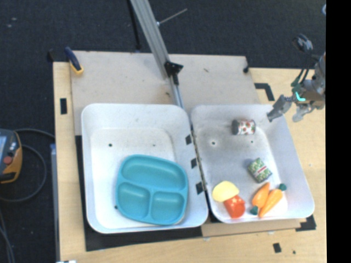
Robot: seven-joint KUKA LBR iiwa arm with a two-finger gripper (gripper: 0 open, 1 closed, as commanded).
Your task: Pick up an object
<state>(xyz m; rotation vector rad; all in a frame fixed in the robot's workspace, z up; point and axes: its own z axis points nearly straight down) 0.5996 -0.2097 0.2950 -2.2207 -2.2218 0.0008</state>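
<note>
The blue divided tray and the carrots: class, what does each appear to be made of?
Blue divided tray: probably moulded plastic, one even colour, smooth rounded compartments, slight sheen.
Carrots: probably toy plastic, uniform bright orange with small green tips; too small to be sure.

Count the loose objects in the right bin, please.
5: a small can near the far wall, a green can mid-right, a yellow piece touching a red piece at the near edge, and carrots beside them.
</note>
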